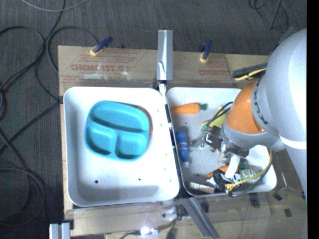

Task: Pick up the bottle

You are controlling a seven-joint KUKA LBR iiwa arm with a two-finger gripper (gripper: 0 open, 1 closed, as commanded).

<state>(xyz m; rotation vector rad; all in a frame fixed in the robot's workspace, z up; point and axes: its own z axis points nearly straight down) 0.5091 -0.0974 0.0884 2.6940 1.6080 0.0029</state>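
Note:
The bottle (182, 146) is small and blue with a clear cap end. It lies flat in the right bin (215, 94), against the bin's left wall. My gripper (209, 138) hangs over the middle of that bin, just right of the bottle and apart from it. The orange-banded wrist covers most of the gripper. Nothing shows held in it.
A toy carrot (188, 108) lies at the back of the right bin. A small striped bar (200, 186) and a green item (250, 172) lie along its front edge. The left bin (75, 173) holds a blue divided plate (117, 129).

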